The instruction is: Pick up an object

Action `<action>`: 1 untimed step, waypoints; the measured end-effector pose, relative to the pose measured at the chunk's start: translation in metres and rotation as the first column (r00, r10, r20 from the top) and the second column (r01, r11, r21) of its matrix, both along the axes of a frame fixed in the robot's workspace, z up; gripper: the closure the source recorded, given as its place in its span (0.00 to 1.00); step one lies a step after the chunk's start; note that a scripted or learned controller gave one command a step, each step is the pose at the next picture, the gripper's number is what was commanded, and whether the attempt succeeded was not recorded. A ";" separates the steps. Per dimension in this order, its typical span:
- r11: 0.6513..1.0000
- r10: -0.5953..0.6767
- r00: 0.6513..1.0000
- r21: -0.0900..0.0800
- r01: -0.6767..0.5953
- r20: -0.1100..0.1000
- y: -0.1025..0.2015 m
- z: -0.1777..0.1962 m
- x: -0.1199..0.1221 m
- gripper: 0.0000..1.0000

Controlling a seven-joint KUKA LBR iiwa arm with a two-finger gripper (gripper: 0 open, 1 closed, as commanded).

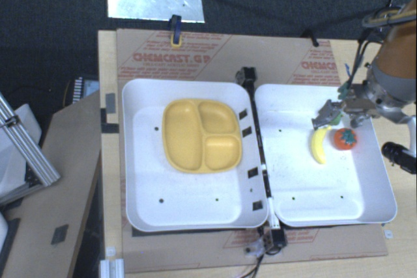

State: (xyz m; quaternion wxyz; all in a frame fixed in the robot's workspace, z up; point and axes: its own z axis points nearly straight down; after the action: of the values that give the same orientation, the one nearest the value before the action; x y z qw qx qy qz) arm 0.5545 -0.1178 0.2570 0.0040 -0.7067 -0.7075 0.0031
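"CHEMCAST GP" in red on the board [171,56]

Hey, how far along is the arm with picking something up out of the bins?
Done: the gripper is over the right bin, just above the banana. In hand: nothing visibly; the banana and the tomato both lie on the bin floor. Left: close on one item and lift it. The yellow divided plate sits in the left bin.
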 end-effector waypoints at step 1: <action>1.000 0.002 1.000 -0.001 -0.002 0.012 0.000 0.006 0.002 0.00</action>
State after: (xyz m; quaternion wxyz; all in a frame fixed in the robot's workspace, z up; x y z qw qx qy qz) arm 0.5566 -0.1176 0.2632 -0.0005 -0.7059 -0.7083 -0.0005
